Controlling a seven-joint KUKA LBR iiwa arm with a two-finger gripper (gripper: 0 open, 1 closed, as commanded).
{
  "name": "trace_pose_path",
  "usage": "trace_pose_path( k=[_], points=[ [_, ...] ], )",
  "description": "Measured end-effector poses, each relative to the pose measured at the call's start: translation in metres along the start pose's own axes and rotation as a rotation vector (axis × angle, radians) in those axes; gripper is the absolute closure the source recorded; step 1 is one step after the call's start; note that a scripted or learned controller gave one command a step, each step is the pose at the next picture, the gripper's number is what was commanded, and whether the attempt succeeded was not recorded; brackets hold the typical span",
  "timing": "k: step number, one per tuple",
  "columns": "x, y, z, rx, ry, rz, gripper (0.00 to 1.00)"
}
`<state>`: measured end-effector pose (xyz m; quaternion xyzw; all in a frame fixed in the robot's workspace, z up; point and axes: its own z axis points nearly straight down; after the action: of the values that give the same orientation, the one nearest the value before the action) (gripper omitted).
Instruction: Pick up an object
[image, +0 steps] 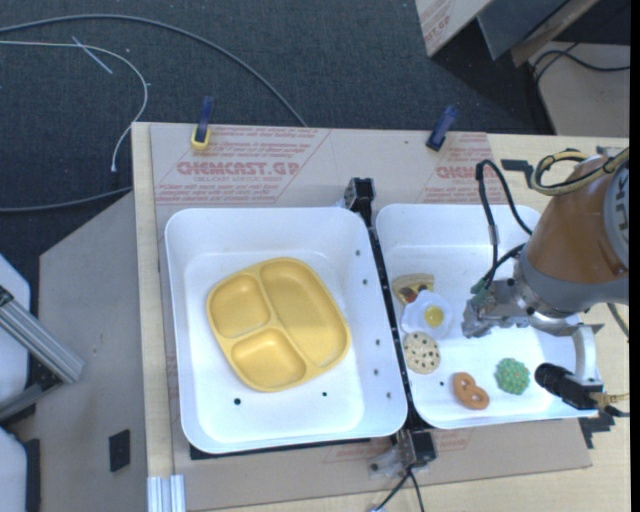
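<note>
Holding five toy foods, one yellow tray

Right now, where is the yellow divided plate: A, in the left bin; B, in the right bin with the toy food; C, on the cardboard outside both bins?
A: the yellow divided plate lies alone in the left bin, apart from the toy food.

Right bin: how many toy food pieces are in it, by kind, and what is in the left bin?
Pizza slice: 1
Fried egg: 1
Cookie: 1
Pretzel: 1
Broccoli: 1
Yellow divided plate, left bin: 1
Total: 6
</note>
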<state>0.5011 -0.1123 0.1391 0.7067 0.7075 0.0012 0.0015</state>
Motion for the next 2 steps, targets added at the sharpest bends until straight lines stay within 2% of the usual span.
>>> trace_pose_path(
  k=[2],
  points=[
    [-0.009,0.005,-0.09,-0.001,0.0,0.0,1.0]
  ],
)
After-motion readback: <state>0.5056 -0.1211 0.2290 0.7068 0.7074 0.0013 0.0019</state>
